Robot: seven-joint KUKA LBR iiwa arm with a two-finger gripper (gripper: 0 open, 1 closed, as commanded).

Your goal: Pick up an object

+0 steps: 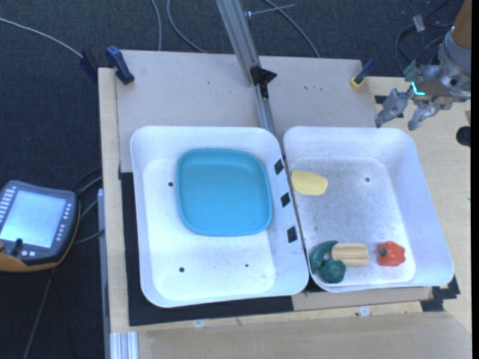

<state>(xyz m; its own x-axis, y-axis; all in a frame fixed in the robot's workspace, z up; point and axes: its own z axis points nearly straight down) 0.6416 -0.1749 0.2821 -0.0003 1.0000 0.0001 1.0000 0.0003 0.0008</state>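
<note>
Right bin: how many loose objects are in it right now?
4. A yellow piece lies at the right bin's upper left; a green vegetable, a tan block and a red pepper line its near edge. None looks hidden.

One fixed camera looks down on the bench (pixel 187 88) from above, at a slant, from the side nearest the frame's lower edge. It stands far enough back to take in both bins whole: the left bin (pixel 150 163) sits left of centre, the right bin (pixel 419 193) right of centre. Dark floor (pixel 45 21) with cables fills the upper and left margins. The arm (pixel 460 47) enters at the upper right corner.
</note>
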